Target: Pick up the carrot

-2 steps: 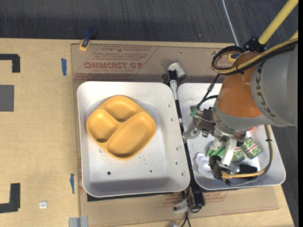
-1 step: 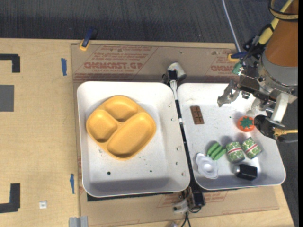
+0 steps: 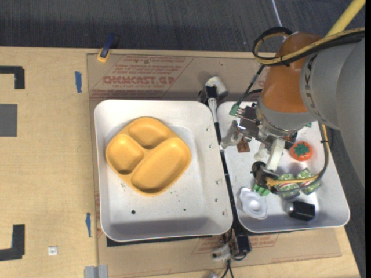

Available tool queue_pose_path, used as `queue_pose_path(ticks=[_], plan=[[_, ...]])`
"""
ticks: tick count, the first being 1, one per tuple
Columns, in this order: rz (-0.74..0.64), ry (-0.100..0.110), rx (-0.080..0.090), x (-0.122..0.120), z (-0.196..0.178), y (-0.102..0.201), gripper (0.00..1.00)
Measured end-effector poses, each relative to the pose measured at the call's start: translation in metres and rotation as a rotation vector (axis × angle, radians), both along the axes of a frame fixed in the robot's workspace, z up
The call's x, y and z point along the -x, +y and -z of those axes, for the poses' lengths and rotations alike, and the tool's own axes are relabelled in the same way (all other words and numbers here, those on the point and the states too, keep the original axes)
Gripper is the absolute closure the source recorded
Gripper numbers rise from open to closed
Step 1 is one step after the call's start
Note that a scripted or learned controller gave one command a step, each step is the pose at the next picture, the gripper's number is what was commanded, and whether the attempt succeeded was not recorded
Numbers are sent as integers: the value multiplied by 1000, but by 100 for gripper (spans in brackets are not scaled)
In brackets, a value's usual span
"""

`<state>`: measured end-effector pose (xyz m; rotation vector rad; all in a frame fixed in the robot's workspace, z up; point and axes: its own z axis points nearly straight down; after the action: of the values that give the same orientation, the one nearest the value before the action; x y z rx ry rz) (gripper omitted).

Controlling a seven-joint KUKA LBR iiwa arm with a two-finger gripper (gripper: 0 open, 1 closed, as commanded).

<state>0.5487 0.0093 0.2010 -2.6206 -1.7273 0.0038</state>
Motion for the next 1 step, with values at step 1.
queue_pose_path(ticks=[1], plan=[[-319, 0, -1, 41, 17, 26, 0]])
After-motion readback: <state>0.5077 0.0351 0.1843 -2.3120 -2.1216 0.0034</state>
